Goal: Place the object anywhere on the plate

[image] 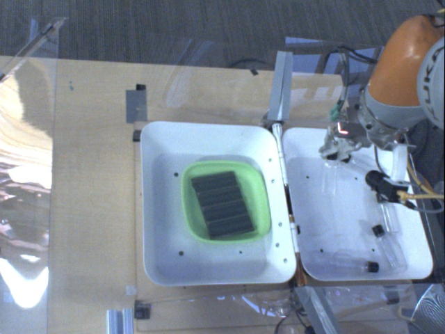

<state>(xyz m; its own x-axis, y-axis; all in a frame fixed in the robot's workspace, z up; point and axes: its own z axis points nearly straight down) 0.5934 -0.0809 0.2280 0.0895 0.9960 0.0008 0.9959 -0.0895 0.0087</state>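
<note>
The pincer (338, 147) hangs over the upper left part of the right bin (313, 256), below the arm's grey wrist and orange band (403, 61). It is small and partly lost among cables, so whether it is spread or closed cannot be told, and nothing can be seen gripped in it.

The dark ridged block (222, 204), taken here to be the task's object, already lies flat on the green plate (191, 218) in the left bin (156, 256). It sits well apart from the pincer, to its left and lower in the view, across the wall where the two bins meet. Its long axis runs from upper left to lower right, a little tilted against the plate's sides.

In the right bin, below and right of the pincer, lie several clear tubes with dark caps (373, 266); they are faint and hard to count.

Judged from this, the placing looks done, unless a tube is the object meant. Both bins rest on the wooden counter (83, 186).
</note>
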